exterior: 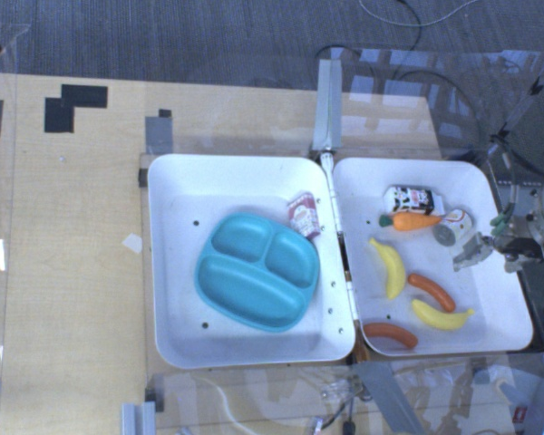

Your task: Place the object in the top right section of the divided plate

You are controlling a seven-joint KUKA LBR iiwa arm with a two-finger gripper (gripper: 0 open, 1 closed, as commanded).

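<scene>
Red packet [303, 214], print unreadable.

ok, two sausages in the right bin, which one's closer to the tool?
The upper sausage, lying between the two bananas, is nearer the tool. The other sausage sits at the bin's bottom-left corner, farther away.

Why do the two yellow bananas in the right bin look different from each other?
The upper banana lies nearly up-and-down in the picture, in the middle of the right bin; the lower banana lies nearly sideways, closer to the front edge. The upper one has bare bin floor round it, while the lower one sits close under a red sausage. The upper one also looks longer. Both are yellow, curved and lying flat.
</scene>
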